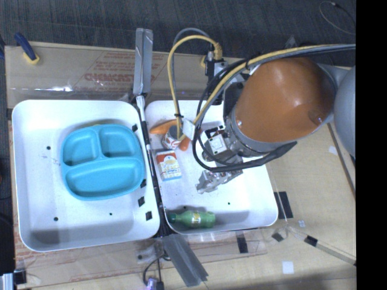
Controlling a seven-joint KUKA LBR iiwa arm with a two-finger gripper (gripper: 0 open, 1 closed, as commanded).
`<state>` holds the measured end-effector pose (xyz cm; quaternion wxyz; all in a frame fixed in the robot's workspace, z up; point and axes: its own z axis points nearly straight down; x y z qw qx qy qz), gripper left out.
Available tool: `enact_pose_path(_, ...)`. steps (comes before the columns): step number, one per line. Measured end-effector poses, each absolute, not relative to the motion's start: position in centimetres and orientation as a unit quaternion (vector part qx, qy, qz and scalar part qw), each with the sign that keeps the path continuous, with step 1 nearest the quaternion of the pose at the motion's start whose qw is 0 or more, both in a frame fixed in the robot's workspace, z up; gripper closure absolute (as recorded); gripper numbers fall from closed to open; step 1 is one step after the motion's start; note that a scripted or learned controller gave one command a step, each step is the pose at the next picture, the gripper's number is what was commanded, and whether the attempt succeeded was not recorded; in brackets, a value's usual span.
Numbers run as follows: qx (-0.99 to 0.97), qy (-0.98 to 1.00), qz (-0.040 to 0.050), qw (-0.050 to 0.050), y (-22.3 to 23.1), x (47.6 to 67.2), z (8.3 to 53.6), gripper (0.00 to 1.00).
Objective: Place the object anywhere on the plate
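Note:
A blue divided plate lies in the left bin. In the right bin lie a green bottle along the near wall, a small orange and white carton near the divider, an orange carrot-like piece and a small can-like item at the far left. My gripper hangs low over the middle of the right bin, right of the carton and above the bottle. I see nothing clearly between its fingers.
The arm's large orange band and its yellow and black cables cover the far right part of the right bin. A grey bar stands at the divider's far end. Cardboard lies behind the bins.

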<state>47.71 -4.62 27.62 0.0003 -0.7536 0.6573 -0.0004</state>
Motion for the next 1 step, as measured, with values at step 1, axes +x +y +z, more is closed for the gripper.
enact_pose_path(1, -0.739, 0.674, 0.0016, 0.000, -5.92, 47.65, 21.54, 1.00)
